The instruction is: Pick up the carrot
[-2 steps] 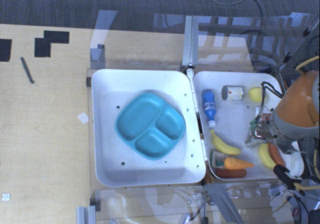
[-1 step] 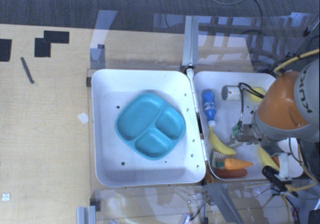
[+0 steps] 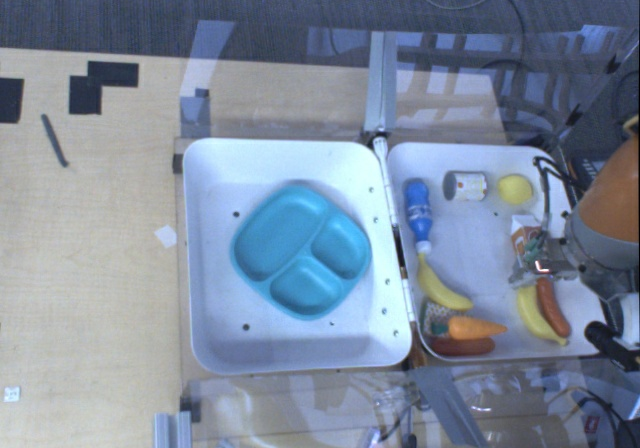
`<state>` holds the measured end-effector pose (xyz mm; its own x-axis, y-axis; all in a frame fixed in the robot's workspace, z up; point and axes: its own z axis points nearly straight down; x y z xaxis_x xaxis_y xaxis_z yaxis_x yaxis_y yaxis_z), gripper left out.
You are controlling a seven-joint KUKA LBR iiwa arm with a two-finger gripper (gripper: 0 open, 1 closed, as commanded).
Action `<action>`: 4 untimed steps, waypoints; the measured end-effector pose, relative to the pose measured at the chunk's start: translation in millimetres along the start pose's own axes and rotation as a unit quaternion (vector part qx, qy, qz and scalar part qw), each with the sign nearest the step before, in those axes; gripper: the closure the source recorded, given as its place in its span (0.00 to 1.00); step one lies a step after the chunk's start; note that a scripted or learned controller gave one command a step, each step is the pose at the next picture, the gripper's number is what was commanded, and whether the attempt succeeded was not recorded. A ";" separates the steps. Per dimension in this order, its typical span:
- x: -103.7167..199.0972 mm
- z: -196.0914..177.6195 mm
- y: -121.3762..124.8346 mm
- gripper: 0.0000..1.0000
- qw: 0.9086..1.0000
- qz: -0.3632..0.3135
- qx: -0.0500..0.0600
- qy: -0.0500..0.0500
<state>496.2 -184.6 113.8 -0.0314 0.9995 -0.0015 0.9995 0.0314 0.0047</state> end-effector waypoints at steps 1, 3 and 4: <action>-11.5 23.6 -5.9 1.00 0.996 -0.084 -0.003 0.000; 42.3 22.7 -2.5 1.00 0.987 -0.159 -0.007 -0.004; -11.7 23.0 -4.6 1.00 0.930 -0.367 -0.005 -0.005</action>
<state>492.1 -196.5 90.8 -0.7057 0.7083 -0.0168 0.7083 0.7059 0.0079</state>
